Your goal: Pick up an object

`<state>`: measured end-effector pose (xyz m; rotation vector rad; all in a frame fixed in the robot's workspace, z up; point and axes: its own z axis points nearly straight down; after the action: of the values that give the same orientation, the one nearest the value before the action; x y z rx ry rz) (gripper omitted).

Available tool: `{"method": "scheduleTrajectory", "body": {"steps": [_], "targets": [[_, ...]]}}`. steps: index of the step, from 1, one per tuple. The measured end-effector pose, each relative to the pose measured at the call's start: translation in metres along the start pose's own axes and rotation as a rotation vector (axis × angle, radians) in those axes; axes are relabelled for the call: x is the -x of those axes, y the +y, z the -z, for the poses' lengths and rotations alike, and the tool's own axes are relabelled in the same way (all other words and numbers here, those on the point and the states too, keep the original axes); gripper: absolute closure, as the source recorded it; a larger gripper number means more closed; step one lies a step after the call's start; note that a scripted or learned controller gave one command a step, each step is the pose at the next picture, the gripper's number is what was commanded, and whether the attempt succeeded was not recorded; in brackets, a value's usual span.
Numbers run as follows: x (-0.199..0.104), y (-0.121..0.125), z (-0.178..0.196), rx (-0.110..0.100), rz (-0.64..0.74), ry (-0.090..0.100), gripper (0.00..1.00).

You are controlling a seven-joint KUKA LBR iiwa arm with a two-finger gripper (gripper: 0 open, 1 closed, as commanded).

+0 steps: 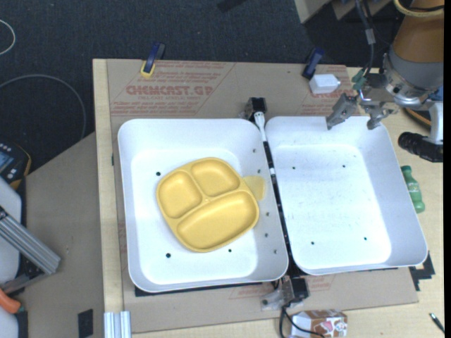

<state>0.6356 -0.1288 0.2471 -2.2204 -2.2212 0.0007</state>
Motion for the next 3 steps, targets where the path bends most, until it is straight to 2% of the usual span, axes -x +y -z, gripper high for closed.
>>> {"method": "scheduleTrajectory", "body": {"steps": [1, 2, 3], "targets": [[-0.058, -0.056, 0.116, 0.016, 0.006, 0.0, 0.0], [-0.098, -0.109, 0.231, 0.017, 0.004, 0.001, 0.0], [-0.161, -0.155, 0.293, 0.012, 0.008, 0.003, 0.0]]}}
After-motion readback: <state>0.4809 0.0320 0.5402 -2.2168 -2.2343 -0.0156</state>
